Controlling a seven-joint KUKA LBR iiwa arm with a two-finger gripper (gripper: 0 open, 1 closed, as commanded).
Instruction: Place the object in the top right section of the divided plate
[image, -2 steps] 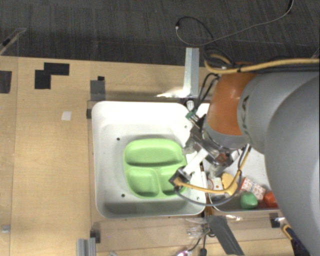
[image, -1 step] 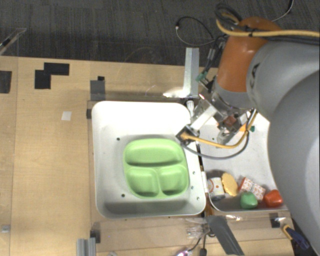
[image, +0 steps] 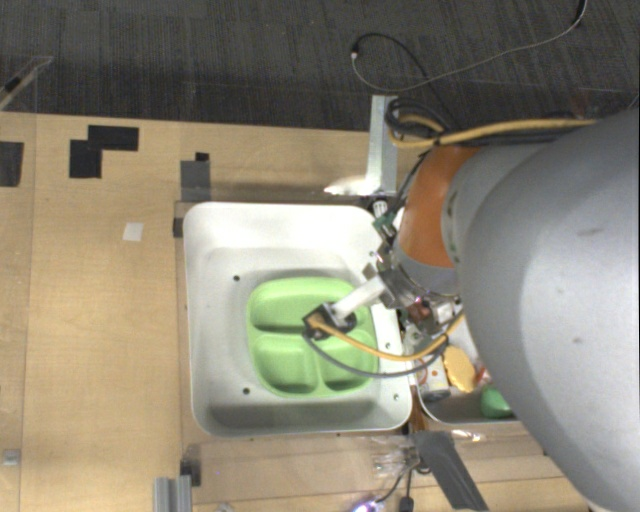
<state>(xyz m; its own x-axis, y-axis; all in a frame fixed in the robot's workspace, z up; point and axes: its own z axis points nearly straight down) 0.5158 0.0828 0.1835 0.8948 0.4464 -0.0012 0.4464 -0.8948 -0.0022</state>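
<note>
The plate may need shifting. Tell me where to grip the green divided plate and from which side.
Probably the raised rim at its view-left edge, from straight above: the green divided plate lies flat in the left bin, so only the thin rim can be pinched, and the arm overhangs its right side.
</note>
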